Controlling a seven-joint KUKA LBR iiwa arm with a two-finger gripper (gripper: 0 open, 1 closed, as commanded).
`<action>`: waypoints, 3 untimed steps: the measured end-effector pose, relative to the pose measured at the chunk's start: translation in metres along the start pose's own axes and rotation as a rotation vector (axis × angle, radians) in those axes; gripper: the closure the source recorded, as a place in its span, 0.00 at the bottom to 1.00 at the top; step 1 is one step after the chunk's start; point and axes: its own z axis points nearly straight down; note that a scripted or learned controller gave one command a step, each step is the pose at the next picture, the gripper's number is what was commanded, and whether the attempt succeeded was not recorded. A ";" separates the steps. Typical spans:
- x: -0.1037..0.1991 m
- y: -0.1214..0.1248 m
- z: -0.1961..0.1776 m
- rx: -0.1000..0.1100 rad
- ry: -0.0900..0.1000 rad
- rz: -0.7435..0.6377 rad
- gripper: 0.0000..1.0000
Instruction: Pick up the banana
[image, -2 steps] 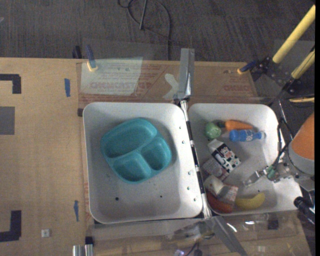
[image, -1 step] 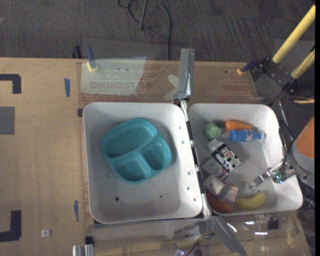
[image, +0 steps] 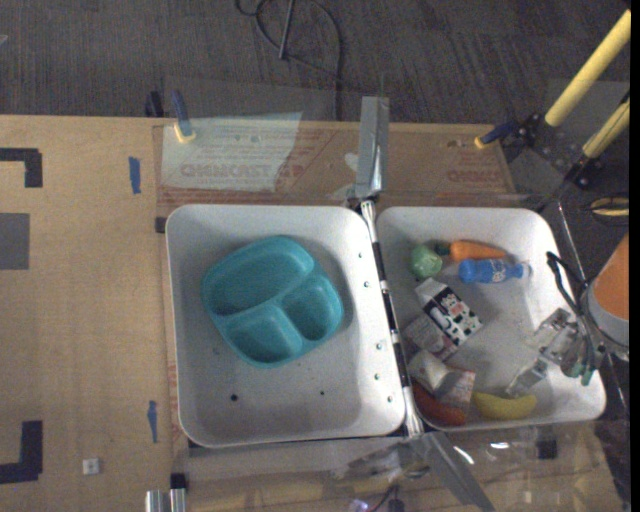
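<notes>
My gripper (image: 545, 362) hangs low in the right bin (image: 560, 232), near its right wall; I cannot tell how far it is open, and nothing shows in its grasp. Just beside it, toward the bin's front edge, lies the banana (image: 505, 404). Beyond, a milk carton (image: 448, 315), then a blue bottle (image: 492, 271). Farthest off, in the left bin (image: 190, 240), sits a teal divided plate (image: 272, 298).

arm (image: 612, 290) cut off at right edge, jaws' spacing unclear
</notes>
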 end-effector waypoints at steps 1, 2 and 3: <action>-0.004 0.001 -0.012 -0.006 -0.012 0.004 1.00; 0.008 0.070 -0.001 -0.004 -0.003 0.146 1.00; 0.000 0.000 0.000 0.001 0.001 0.597 1.00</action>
